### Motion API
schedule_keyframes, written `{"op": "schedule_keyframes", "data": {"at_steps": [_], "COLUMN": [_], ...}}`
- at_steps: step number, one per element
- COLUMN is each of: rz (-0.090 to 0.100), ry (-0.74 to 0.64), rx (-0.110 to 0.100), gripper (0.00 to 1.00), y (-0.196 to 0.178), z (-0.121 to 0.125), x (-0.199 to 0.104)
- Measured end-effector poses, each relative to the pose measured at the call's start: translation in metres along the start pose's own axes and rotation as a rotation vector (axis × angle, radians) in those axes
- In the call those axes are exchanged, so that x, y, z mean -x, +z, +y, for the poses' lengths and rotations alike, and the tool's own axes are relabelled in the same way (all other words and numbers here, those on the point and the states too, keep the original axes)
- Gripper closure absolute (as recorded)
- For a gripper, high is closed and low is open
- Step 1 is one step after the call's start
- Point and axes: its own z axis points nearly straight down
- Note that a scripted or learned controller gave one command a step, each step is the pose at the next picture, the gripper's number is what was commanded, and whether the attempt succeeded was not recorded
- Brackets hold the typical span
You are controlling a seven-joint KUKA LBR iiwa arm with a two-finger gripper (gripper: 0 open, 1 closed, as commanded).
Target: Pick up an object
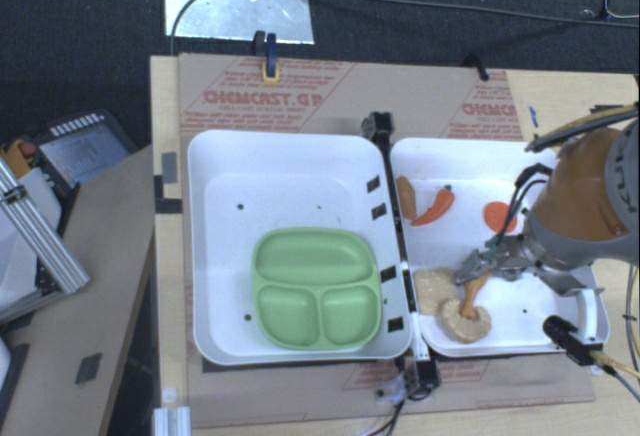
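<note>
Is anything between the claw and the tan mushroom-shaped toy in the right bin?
Nothing visible. The claw is right over the mushroom toy at its stem; the chili pepper lies apart, farther back.

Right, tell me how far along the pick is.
Done: the gripper has reached into the right bin, low over a tan mushroom-shaped toy. In hand: nothing visibly lifted. Left: grasp and raise something; the orange pepper also lies untouched.

"CHEMCAST GP" in red, repeated on the brown protective sheet (300,89) under the bins.
</note>
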Motion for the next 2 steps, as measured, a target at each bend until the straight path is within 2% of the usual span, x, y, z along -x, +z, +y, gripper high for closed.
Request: {"op": "schedule_keyframes", "data": {"at_steps": [1, 2], "rz": [-0.002, -0.003], "ry": [0.000, -0.003], "rx": [0.006, 0.010], "gripper": [1.00, 1.00], "y": [-0.013, -0.061], "z": [0.002, 0.011], "x": [0.001, 0.003]}}
